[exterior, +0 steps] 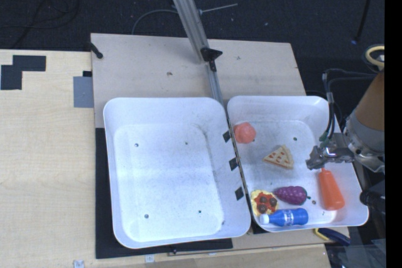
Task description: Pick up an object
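Observation:
The right bin holds several toy foods. A pink-red ball lies near its left wall. A pizza slice sits in the middle. An orange carrot lies at the right. Along the front are purple grapes, a blue bottle and a small red-and-yellow piece. My gripper hangs over the bin's right side, just above the carrot's top end and right of the pizza slice. I see nothing held in it.
The left bin lies beside the right one, with small black clips along the shared wall. A slanted aluminium bar rises behind the bins. Dark cables hang near the right bin's far right corner.

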Robot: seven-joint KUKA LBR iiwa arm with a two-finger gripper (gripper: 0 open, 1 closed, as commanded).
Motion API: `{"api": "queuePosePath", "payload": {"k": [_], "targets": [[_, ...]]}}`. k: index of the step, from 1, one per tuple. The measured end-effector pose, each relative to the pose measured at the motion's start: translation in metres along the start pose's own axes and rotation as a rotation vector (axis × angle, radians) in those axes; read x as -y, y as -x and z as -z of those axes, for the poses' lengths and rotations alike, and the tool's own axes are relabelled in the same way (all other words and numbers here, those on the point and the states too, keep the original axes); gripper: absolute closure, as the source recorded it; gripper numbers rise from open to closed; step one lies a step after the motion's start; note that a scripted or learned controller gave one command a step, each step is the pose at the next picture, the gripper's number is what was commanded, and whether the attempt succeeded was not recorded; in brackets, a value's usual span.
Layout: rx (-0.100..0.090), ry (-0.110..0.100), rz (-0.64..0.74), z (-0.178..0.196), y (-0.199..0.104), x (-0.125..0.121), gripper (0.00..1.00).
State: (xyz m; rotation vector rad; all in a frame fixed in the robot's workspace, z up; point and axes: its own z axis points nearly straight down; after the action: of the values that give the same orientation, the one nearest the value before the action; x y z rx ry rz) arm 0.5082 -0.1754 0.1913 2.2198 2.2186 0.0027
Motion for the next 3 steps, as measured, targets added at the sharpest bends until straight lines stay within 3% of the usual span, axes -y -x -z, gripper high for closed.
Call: {"api": "queuePosePath", "payload": {"k": [1, 3], "targets": [[-0.001, -0.002, 0.0, 0.019, 0.0, 0.0, 1.0], [-0.002, -0.005, 0.005, 0.008, -0.102, -0.003, 1.0]]}}
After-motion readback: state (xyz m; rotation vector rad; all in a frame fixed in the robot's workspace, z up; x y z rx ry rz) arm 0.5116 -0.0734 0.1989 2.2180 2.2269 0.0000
